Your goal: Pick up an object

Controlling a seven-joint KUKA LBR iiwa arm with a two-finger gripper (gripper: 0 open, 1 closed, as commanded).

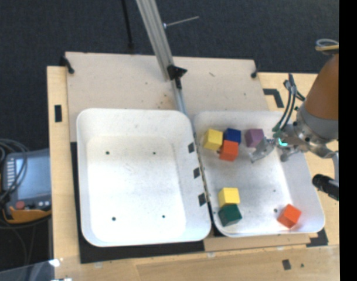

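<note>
— So where is the gripper hanging?
— Over the right bin, fingers spread and holding nothing; the purple cube is sitting just up-left of its tips, nearest.

Grey metal pole, left-side pendant

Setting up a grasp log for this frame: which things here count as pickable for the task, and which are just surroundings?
Job: gripper; yellow cube; blue cube; orange cube; purple cube; second yellow cube; green cube; second orange cube; right bin.

Lying about: left bin; metal rail; handheld pendant.
</note>
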